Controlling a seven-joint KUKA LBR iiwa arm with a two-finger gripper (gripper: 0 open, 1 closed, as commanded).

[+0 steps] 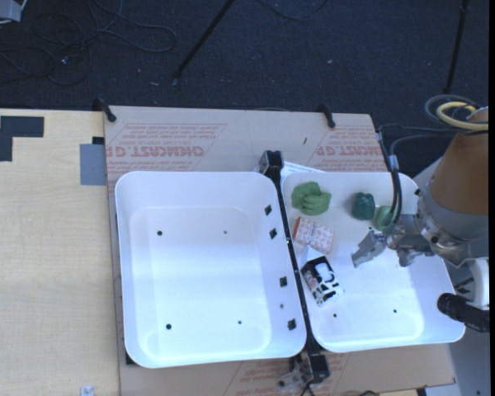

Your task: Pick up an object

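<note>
Objects for picking all lie in the right bin [429, 320]: a crumpled green lump [310, 197] at about eleven o'clock in that bin, a darker teal lump [363, 205] near twelve, a small red-and-white printed packet [314, 234] just below the green one, and a black-and-white item [321, 280] at about nine o'clock, close to the divider where the two bins meet. The left bin [140, 221] shows bare white floor.

From three o'clock the grey arm [462, 180] leans in over the right bin's rim. Its end effector [386, 246] hangs above the bin's upper middle, below the teal lump and apart from it. Two grey prongs spread away from each other, so it looks parted, with nothing between them.

My guess is the things sit as they fell, scattered and mostly pressed toward the divider. That wall crowds the packet and the black-and-white item on their nine o'clock side. The bin floor from four to six o'clock is open, giving room to descend.
</note>
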